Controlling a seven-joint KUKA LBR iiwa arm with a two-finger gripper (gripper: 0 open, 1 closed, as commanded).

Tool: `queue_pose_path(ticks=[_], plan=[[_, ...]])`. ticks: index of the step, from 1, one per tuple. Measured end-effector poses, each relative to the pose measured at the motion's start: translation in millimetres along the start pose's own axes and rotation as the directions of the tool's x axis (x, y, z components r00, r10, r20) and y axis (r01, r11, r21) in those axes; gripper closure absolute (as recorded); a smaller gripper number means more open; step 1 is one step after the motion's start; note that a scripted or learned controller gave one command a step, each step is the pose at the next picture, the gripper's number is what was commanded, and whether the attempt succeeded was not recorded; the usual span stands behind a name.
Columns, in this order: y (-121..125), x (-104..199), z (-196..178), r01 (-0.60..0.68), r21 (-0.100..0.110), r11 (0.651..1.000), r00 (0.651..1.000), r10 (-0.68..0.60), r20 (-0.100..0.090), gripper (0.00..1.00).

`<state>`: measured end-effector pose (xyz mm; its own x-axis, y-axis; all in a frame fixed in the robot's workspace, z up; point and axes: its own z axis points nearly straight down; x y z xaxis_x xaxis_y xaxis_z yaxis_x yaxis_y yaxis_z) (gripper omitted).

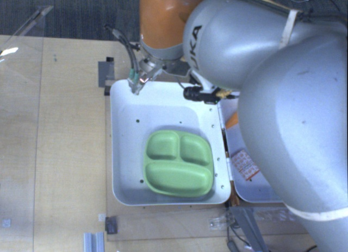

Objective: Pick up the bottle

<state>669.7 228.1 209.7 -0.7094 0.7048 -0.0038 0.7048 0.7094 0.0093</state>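
Bottle not made out; the arm covers most of the right bin. Tool hangs over the left bin's far corner; its opening cannot be judged. Green divided plate lies in the left bin.

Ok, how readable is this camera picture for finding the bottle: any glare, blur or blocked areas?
Camera view: lighting is soft and even, with faint glare on the bench's left edge; the arm looms close, slightly blurred, and covers most of the right bin; the green tray in the left bin is sharp; the gripper is small and fuzzy; an orange scrap and a label beside the arm are too hidden to identify.
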Motion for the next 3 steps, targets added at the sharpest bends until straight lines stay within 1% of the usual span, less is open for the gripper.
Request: queue_pose_path(ticks=[1,2,3], plan=[[-23,-16,112,0.112,0.0,0.994,0.994,-0.112,-0.001,1.0],[-7,16,21,0.338,-0.002,0.941,0.941,-0.338,0.001,1.0],[-6,17,111,0.597,-0.001,0.802,0.802,-0.597,-0.001,1.0]])
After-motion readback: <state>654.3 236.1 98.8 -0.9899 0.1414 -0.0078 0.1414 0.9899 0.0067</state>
